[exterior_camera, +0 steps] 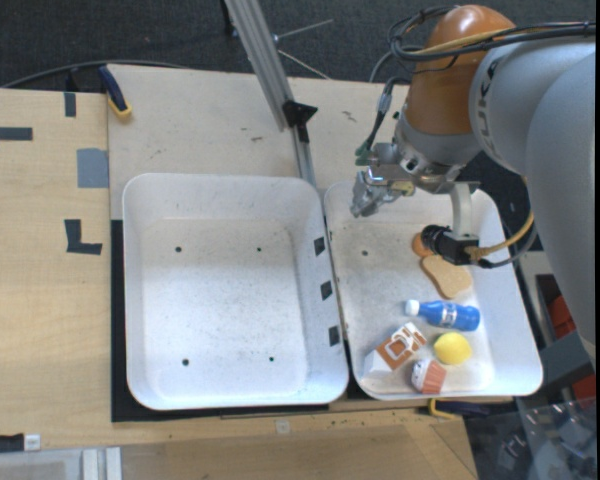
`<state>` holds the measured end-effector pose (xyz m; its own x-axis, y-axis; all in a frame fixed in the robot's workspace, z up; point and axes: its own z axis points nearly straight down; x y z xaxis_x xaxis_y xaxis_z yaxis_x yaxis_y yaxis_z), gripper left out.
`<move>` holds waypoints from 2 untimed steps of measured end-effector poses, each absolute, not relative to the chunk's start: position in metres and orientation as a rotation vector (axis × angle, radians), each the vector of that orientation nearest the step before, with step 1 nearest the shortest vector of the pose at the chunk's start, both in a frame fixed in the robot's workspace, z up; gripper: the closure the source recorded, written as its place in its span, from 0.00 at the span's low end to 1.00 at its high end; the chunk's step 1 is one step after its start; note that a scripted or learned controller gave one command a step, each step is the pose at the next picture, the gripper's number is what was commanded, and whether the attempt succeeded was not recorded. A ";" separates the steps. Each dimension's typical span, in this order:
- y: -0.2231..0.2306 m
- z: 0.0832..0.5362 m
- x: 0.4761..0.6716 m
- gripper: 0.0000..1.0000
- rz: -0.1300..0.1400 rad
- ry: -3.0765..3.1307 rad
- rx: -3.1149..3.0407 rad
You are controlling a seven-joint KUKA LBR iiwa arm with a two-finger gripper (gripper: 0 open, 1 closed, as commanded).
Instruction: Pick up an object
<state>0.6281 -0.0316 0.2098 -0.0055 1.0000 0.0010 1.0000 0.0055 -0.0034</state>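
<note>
- Fingers of the gripper (pixel 365 200) hang over the far left corner of the right bin (pixel 380 268); whether they are spread or pressed together cannot be told, and nothing shows between them.
- Two white bins sit side by side; the left bin (pixel 220 288) lies beside the right one.
- Five loose objects lie in the right bin, all near its right and near side:
- one blue bottle (pixel 446 315), lying flat, long axis left-right, white cap toward the left;
- one yellow ball (pixel 453 348) just in front of the bottle;
- one orange-and-white carton (pixel 401 346), tilted;
- one small orange-and-white container (pixel 427 374);
- one tan flat piece (pixel 450 274), behind the bottle.
</note>
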 end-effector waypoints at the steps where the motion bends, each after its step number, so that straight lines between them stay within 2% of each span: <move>1: 0.021 0.223 0.618 1.00 0.000 -2.227 -2.212; 2: 0.073 0.215 0.614 1.00 0.003 -2.226 -2.211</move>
